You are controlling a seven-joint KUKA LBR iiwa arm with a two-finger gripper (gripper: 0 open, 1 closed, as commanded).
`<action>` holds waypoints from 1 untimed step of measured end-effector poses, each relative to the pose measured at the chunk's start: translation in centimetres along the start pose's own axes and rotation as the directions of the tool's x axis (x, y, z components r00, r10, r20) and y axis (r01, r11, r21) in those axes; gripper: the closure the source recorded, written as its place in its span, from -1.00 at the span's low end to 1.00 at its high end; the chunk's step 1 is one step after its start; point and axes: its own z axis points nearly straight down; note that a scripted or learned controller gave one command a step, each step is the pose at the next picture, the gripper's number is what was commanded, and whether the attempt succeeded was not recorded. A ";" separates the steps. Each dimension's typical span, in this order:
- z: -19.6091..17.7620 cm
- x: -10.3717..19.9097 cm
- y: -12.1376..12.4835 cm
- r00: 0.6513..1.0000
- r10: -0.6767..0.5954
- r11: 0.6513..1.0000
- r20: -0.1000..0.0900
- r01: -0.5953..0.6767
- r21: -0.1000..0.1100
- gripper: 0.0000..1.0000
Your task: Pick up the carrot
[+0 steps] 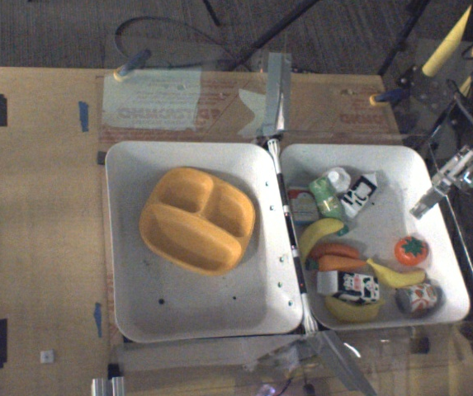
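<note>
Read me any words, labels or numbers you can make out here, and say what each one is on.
None can be read.
Paper sheet taped to the bench: rows of print, too blurred.
Black-and-white carton in the right bin: markings, no legible letters.
Cow-patterned carton below the carrot: patches, no readable text.

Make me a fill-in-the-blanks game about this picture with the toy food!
1. The orange divided plate lies in the ____ bin.
2. The carrot lies in the ____ bin, beside a banana.
3. The end effector hovers at that bin's ____ edge.
4. The small round red toy looks like a ____.

Missing words: left; right; right; tomato
</note>
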 end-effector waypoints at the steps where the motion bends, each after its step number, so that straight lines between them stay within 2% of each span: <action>1: 9.8 -2.2 6.2 0.993 -0.114 0.993 -0.004 0.114 0.001 -1.00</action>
